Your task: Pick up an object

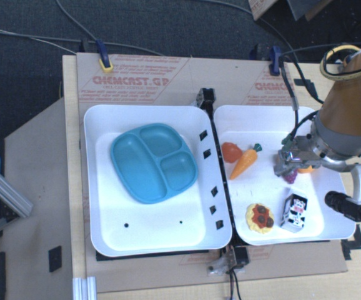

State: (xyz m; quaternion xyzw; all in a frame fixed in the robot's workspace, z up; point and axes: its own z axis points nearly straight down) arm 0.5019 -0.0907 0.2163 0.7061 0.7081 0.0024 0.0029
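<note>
Grey metal marks my gripper (291,165), low in the right bin (330,233) toward its right side, with my orange-banded arm (350,114) rising behind it off the right edge. Directly under it sits a small purple object (290,176), with a sliver of orange showing just beside it. Whether the gripper is spread or pinched on that piece I cannot tell; its own body hides the tips from above.

Outward from there: a carrot (243,162) lies tilted to the left, touching a red tomato-like piece (232,151). Nearer the front rim rest a small pizza toy (260,217) and a black-and-white cow-patterned carton (295,212), close together but apart. Across the divider, the left bin (99,186) holds a blue sectioned plate (153,162).

My judgement is that I am at the grasp itself, down on the purple piece. The next move calls for a firm closing on it and a straight lift, clear of the bin wall. Only a visible rise of the piece would prove the grip.
</note>
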